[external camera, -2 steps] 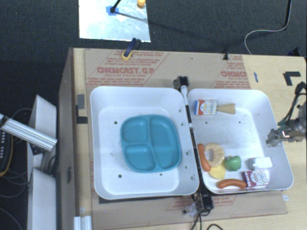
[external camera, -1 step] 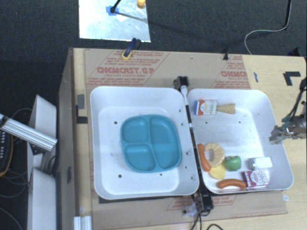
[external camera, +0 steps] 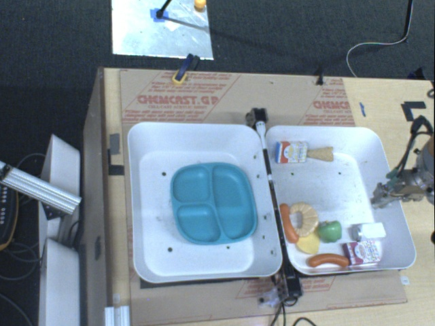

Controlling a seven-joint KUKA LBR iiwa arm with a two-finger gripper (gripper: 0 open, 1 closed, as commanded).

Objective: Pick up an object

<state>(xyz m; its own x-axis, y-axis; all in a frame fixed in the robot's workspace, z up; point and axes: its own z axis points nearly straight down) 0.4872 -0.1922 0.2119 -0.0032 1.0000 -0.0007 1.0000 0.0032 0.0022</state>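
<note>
Nearest, the hot dog (external camera: 327,260) and other toys lie unpicked at the right bin's (external camera: 391,172) six o'clock, while the gripper (external camera: 385,195), at three o'clock, carries nothing I can see.

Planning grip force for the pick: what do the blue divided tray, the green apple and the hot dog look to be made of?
Blue divided tray: likely moulded plastic, matte, uniform colour with soft rounded ridges. Green apple: probably toy plastic, glossy, with a bright highlight on top. Hot dog: seemingly plastic or rubber, smooth and evenly orange-red; too small to tell which.
</note>
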